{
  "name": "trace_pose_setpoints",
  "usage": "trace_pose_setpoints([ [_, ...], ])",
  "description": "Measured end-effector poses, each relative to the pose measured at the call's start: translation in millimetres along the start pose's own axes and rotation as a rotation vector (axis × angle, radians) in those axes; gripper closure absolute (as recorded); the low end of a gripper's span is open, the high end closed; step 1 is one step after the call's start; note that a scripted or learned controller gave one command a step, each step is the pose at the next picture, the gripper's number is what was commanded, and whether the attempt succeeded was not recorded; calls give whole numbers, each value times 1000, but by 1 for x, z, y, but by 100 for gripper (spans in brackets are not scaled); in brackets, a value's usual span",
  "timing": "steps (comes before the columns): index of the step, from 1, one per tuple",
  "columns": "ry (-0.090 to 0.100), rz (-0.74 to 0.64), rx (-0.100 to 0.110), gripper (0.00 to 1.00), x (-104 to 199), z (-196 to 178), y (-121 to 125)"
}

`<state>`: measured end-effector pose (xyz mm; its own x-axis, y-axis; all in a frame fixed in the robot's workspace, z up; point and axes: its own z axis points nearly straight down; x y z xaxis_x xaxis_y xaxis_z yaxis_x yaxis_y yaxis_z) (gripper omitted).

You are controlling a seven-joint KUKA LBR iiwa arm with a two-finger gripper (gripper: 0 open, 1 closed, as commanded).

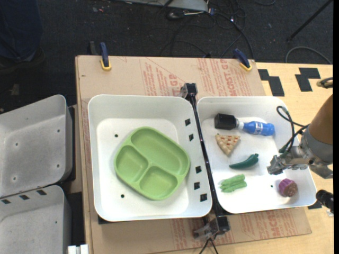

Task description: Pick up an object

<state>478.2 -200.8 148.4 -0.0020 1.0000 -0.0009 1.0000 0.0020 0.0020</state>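
Fingers (276, 165) hard to make out, apart or together unclear, arm (323, 136) cut off at right, purple object (287, 187) just below.

Both white bins (100, 142) are looking like smooth, faintly glossy plastic, lying on a matt brown printed cardboard sheet (143, 73). Inside the left bin, the green divided plate (152, 163) is showing a smooth, satiny plastic finish. In the right bin, the blue bottle (257, 126) is gleaming like glossy plastic. Just beside that bin's right rim, the gripper (279, 164) is appearing as dull grey metal.
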Motion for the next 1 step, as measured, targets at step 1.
trace_pose_setpoints([
  [1,-2,-2,-4,100,4,-59,10],
])
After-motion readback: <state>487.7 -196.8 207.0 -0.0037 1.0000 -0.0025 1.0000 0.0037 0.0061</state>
